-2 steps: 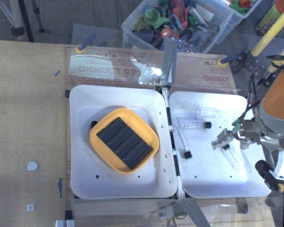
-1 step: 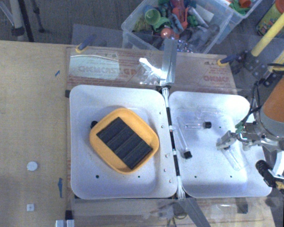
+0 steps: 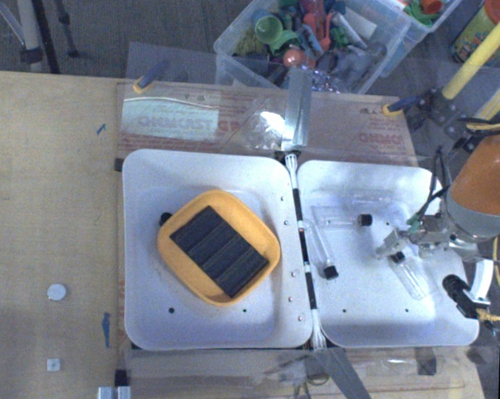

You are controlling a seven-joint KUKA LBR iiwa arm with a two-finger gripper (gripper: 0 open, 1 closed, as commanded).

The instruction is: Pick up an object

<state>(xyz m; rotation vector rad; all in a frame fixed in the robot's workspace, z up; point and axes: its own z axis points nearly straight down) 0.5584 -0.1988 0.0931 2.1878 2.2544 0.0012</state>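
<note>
While low over the right bin [image 3: 344, 323], arm [image 3: 473, 196] bent inward.

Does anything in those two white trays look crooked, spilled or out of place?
Only slightly. The yellow pad with dark slats lies turned at an angle in the left bin, not squared to its walls. In the right bin, clear tubes with black caps lie scattered in different directions. Nothing looks spilled or broken.

Clear plastic tub [image 3: 240, 49] heaped with colourful toys beyond the bench, yellow pole [image 3: 480, 56] slanting at top right, small round white disc [image 3: 56, 292] on the tan wooden tabletop [image 3: 44, 185] at left
</note>
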